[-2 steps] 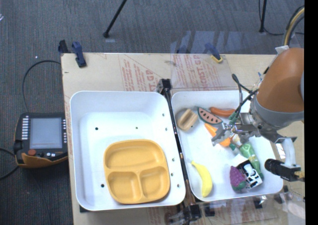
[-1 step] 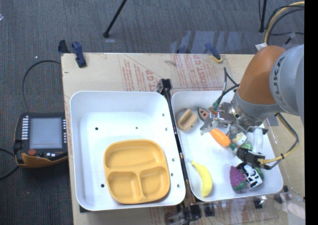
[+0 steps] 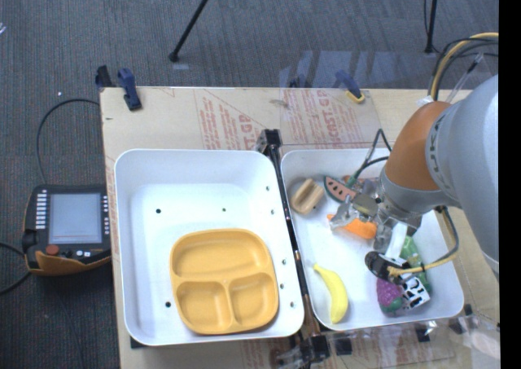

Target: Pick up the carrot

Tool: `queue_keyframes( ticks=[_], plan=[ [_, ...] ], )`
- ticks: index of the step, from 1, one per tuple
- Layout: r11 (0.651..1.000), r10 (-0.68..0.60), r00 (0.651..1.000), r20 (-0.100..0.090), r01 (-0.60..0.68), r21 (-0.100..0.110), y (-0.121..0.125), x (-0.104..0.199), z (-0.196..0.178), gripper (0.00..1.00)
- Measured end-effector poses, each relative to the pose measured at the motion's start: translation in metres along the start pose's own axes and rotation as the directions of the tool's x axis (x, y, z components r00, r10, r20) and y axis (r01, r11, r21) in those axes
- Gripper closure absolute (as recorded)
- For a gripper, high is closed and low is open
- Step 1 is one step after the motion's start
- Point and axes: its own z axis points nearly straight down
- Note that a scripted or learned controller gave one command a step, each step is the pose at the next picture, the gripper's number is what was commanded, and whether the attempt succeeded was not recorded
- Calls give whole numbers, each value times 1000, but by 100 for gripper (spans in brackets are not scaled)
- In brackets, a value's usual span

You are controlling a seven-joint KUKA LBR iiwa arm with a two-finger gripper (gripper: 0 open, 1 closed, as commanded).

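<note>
On your desk (image 3: 203, 119), lower the claw (image 3: 358, 214) squarely over the carrot (image 3: 361, 228); its opening is hidden from you.

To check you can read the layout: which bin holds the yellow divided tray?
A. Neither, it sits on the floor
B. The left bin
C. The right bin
B: the yellow divided tray lies in the left bin, while the banana and carrot lie in the right bin.
</note>
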Motion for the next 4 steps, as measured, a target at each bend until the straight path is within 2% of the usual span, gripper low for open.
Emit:
queue_keyframes(
  ticks=[1, 2, 3, 4],
  plan=[
    [1000, 0, 1000, -2, 0, 8, -1, 0, -9, 100],
    [1000, 18, 1000, -1, -18, 0, -39, 21, 0, 100],
    [987, 161, 987, -5, -161, -5, -116, 18, -102, 100],
    [985, 170, 985, -4, -170, -8, -60, 84, -158, 100]
  ],
)
